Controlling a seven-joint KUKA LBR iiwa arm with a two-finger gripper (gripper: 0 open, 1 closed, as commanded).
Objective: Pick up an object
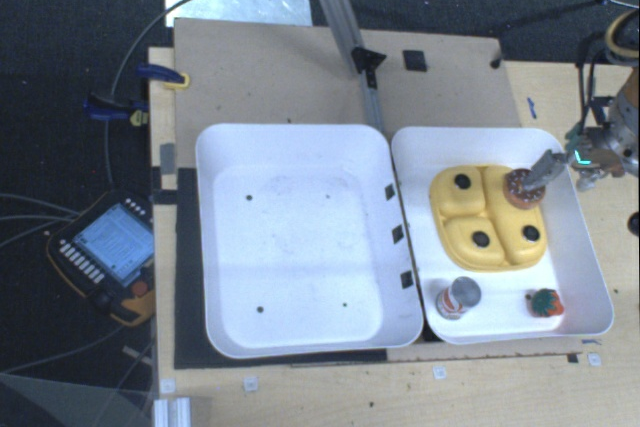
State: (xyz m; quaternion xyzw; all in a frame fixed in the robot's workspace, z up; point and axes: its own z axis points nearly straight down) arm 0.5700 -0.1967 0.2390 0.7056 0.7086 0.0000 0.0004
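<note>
- Pincer (524, 183) is reaching down into the right bin (590, 255) from the right edge of the view, its grey finger slanting down and to the left; I cannot tell how it is set.
- Its tip is sitting on or just over a small round brownish object (518, 187) at the upper right part of the yellow moulded piece (488, 217); whether the two are touching is not clear.
- Arm's wrist (605, 150) is hanging over the bin's right rim, with a small green light glowing on it.
- Yellow moulded piece is lying in the upper middle of the right bin, showing four rounded lobes, each with a dark spot.
- Lying near the front wall of the same bin are a small grey and red cylinder (458, 297) and, well apart to its right, a small green and orange object (543, 302).
- Left bin (290, 245) is sitting just beside the right one, their rims touching along the middle.
- Resting off the bench at the left is a handheld pendant (105, 250) with a lit blue screen, and a blue clamp (160, 75) is gripping the board's left edge.
</note>
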